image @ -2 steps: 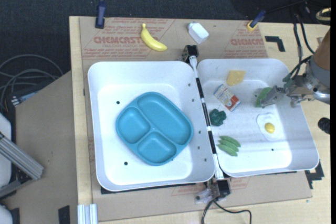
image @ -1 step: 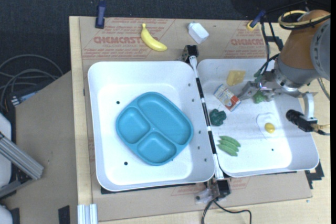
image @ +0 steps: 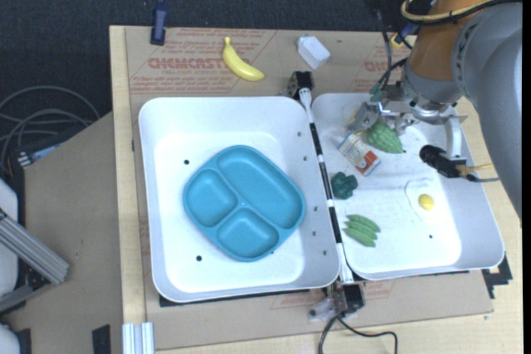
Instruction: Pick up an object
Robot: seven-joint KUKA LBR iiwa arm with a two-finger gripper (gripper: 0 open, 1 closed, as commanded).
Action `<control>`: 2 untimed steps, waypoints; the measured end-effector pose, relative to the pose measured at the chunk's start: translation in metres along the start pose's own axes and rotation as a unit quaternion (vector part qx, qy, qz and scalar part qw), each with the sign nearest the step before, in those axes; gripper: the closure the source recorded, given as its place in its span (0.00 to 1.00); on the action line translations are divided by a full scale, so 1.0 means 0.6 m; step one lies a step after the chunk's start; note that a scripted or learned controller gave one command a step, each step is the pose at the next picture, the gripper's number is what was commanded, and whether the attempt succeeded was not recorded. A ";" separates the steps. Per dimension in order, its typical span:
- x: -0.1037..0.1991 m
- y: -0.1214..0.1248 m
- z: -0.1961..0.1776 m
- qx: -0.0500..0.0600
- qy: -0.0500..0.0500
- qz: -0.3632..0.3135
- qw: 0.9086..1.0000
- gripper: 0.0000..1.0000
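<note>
Bench with a cardboard sheet (image: pixel 199 62), two white bins, grey arm over the right one.

Nearest, in the right bin (image: pixel 473 240): a green pea pod (image: pixel 362 229) by the front left, a fried-egg toy (image: pixel 423 199) to its right, a dark green broccoli piece (image: pixel 343 185) against the dividing wall. Further back, a small white-and-red carton (image: pixel 360 153) lying tilted, and just behind it a light green leafy vegetable (image: pixel 384 137). The gripper (image: pixel 388 113) is down right over that leafy vegetable, touching or nearly so; whether it is open or closed cannot be told from here. Left bin (image: pixel 166 137): one blue divided plate (image: pixel 241 201), three compartments. Beyond the bins, on the cardboard: a yellow banana (image: pixel 240 62), a white block (image: pixel 313 51), a dark blue marker-like item (image: pixel 158 22) at the far left edge.
</note>
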State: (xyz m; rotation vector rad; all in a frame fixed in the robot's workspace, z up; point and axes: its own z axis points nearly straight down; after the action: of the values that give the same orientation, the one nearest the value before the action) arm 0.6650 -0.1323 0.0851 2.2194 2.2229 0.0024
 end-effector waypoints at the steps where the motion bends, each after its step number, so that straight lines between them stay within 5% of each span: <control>1: -0.001 0.001 -0.017 -0.001 -0.001 0.000 1.000 1.00; 2: -0.001 0.001 -0.017 -0.001 -0.001 0.000 1.000 0.00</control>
State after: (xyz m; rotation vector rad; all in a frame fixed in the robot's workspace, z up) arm 0.6653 -0.1327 0.0953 2.2167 2.2220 0.0013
